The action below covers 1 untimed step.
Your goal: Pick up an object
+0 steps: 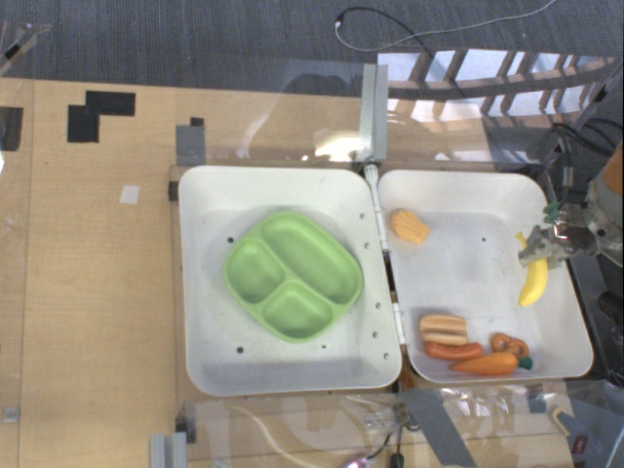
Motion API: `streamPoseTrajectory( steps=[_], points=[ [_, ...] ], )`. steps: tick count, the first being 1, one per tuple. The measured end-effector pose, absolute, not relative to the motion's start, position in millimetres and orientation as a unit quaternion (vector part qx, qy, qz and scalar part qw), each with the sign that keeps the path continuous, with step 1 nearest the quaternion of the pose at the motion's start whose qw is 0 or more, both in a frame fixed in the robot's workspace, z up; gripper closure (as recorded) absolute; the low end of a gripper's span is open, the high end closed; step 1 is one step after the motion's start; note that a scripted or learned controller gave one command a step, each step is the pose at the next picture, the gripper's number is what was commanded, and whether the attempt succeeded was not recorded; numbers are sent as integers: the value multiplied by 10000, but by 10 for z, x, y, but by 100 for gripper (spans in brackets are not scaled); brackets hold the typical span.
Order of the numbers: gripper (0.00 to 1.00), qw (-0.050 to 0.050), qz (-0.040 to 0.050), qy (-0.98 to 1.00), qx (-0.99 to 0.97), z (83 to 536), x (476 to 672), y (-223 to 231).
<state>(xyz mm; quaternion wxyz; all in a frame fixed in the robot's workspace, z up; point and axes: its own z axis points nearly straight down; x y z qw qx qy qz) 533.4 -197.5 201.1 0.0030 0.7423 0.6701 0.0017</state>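
Note:
The right bin holds several toy foods. A yellow banana lies by its right wall. My gripper reaches in from the right edge and sits right over the banana's upper end. A small orange-yellow piece rests near the bin's upper left corner. Along the front edge lie a hot dog bun, a red sausage, a carrot and a pretzel.
A green divided plate sits in the middle of the left bin. A metal divider post stands behind the seam between the bins. Cables hang by the arm at the right edge.

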Motion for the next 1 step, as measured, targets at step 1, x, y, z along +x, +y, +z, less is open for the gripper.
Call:
streamPoseTrajectory(
  steps=[1],
  points=[
    [100, 20, 17, 6678, 7444, 2212, 5425, -1252]
  ],
)
